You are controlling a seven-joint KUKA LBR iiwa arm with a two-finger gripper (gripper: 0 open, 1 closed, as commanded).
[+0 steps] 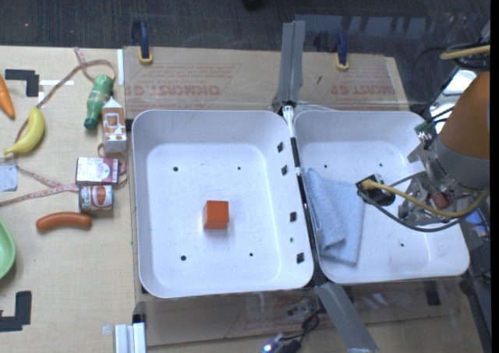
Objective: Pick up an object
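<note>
The arm [470,129] reaches over the right side of the right bin [390,254], with its gripper [427,200] among looped cables above the bin floor. Whether the gripper is open or closed cannot be told. Below, the surface [62,289] carries two white bins side by side. A blue-grey cloth [335,215] lies crumpled along the right bin's left wall, near the gripper but apart from it. In the left bin [195,149] an orange block [216,214] sits alone near the middle of the floor, well apart from the gripper. A banana [26,132], a sausage [62,221] and a can [96,198] lie on the surface left of the bins.

Nothing has been picked up yet. The cloth, being closer, looks the likelier pick. It appears soft, light and limp, so it is best pinched at a raised fold rather than a flat stretch, and it would likely sag and drape once lifted. The block appears stiff and light, with flat faces. A square grip across two opposite sides would suit it, lest it twist out.
</note>
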